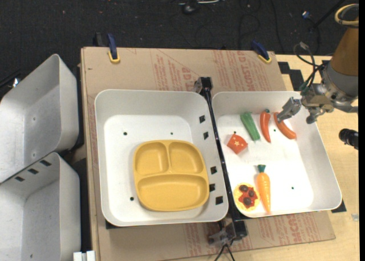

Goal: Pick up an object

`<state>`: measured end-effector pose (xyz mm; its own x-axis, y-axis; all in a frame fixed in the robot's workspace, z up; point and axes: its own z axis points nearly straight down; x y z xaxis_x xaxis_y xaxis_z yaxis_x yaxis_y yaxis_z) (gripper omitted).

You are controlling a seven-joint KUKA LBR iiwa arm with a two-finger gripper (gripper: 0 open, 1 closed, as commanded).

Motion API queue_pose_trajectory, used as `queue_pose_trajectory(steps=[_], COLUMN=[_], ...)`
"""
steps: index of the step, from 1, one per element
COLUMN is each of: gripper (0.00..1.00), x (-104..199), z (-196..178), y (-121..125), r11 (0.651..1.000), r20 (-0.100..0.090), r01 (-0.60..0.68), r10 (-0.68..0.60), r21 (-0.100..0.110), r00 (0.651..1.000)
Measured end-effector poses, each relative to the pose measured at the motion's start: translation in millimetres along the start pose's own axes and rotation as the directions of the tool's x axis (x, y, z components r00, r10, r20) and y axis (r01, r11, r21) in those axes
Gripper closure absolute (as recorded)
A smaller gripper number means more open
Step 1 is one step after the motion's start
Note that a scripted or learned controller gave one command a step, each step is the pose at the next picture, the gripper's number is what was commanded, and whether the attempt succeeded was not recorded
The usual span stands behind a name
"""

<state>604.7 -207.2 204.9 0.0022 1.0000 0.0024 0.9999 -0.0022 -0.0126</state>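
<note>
The right bin [319, 168] holds several toy foods: a green pod [250, 126], a thin red chili [266, 125], an orange-red sausage [286, 129], a red strawberry-like piece [238, 143], a carrot [263, 188] and a small yellow dish with dark berries [246, 196]. My gripper [300, 111] hangs over the bin's far right corner, just above and right of the sausage. Its fingers [289, 109] stand apart, open, with nothing between them.
The left bin [114, 140] carries a yellow divided tray [170, 175]. A black clip strip [214, 140] runs between the two bins. Spare white bins [34, 140] lie off the bench at the left. Cables hang by the arm at the right.
</note>
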Motion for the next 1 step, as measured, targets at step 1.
queue_pose_trajectory(steps=[1], gripper=[0.00], x=[0.7], z=[-8.2], y=[3.1], r11=[1.000], r20=[0.003], r01=[0.003], r10=[-0.003], r21=[-0.013], r00=[1.000])
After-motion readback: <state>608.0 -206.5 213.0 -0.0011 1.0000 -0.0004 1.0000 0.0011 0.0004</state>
